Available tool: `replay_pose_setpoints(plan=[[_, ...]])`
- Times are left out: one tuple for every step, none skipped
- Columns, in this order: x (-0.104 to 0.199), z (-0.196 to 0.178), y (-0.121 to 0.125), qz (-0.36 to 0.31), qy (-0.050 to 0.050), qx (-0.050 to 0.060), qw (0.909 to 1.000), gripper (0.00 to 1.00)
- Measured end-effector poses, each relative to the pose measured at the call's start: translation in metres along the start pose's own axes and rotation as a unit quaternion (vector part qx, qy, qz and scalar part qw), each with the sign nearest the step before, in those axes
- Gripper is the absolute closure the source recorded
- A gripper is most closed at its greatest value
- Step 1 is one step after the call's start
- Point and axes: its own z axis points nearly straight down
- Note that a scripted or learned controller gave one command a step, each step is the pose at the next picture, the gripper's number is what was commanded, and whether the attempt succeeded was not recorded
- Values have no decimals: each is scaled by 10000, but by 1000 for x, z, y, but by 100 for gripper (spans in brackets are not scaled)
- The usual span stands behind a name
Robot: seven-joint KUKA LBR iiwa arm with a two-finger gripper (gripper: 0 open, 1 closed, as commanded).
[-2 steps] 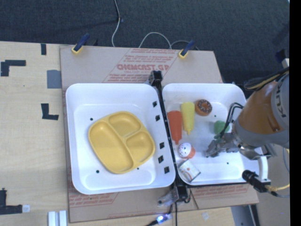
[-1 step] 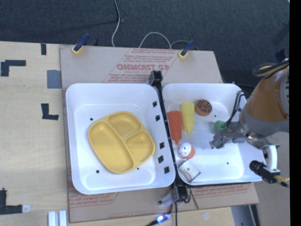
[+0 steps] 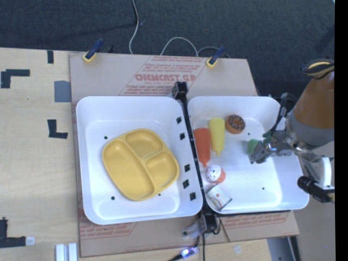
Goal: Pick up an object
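**Inspector:** Camera view report, right bin (image 3: 283,197) first. Where is the pincer (image 3: 258,153)?

**Assistant:** It sits low over the right bin's floor, at the end of the grey arm (image 3: 312,110) that enters from the right edge. A small green object (image 3: 253,144) lies directly at its tip, touching it or nearly so; whether the piece sits between the fingers is hidden from this angle.

**Inspector:** Pincer state?

**Assistant:** Cannot tell. It is dark and too small to read as released or clenched.

**Inspector:** Other contents, placed from the pincer?

**Assistant:** A brown round item (image 3: 235,124) lies up and to the left of it, near. Further left, a yellow bottle-shaped piece (image 3: 217,135) and an orange one (image 3: 202,144) lie side by side by the dividing wall. Down and to the left sits a small white and red ball (image 3: 214,173), with a clear-looking scrap (image 3: 219,200) below that, near the bin's front edge.

**Inspector:** Left bin (image 3: 89,145)?

**Assistant:** Well apart from the pincer, far left: one yellow divided plate (image 3: 140,163), lying flat.
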Motion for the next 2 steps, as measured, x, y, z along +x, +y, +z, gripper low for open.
replay_pose_setpoints(plan=[[0, -26, 1, 2, 1, 6, 10000, 100], [43, -19, 14, -18, 11, 25, 10000, 100]])
